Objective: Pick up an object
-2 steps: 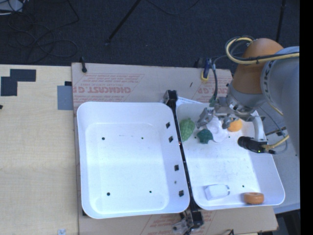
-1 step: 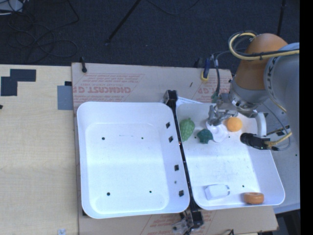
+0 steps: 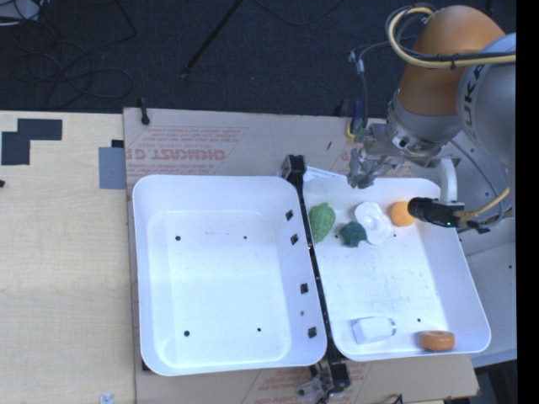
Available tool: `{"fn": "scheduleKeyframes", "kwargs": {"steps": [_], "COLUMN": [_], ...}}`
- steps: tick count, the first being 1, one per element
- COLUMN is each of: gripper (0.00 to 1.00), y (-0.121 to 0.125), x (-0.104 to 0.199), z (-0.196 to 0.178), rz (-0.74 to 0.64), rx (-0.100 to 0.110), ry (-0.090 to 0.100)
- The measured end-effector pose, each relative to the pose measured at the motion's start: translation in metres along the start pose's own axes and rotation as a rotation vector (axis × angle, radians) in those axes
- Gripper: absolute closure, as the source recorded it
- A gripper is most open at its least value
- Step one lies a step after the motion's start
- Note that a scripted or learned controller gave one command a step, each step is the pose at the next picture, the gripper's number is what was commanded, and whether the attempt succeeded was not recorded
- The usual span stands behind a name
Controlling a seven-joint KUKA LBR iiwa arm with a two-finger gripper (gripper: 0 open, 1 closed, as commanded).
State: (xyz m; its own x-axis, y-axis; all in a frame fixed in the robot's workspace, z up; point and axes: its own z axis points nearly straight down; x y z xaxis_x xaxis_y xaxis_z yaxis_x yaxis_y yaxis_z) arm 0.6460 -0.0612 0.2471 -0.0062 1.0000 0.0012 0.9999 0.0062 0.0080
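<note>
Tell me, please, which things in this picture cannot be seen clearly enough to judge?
- The tool, camera view: small and dark against the far bin wall, so its fingers cannot be judged.
- The orange ball: partly covered by the black part of the arm.
- The white object: blends with the right bin, shape unclear.
- The white block: same problem.

Smooth glossy white plastic bins — on matt brown cardboard, pale wood bench.

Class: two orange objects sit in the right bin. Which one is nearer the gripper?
The orange ball at the bin's far edge, just below the gripper; the orange ring lies in the near corner.
</note>
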Motion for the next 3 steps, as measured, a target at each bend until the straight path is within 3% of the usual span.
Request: {"fn": "scheduleKeyframes", "kwargs": {"steps": [1,2,3], "gripper": [1.00,1.00,1.00], "y": [0.000,0.001,-0.042], "x": [0.060,0.065,0.000], "z": [-0.082,-0.246,-0.127], "rz": [-0.001,0.003,0.014], "rx": [0.001,-0.009,0.024], "ry": [0.001,-0.001,-0.003]}}
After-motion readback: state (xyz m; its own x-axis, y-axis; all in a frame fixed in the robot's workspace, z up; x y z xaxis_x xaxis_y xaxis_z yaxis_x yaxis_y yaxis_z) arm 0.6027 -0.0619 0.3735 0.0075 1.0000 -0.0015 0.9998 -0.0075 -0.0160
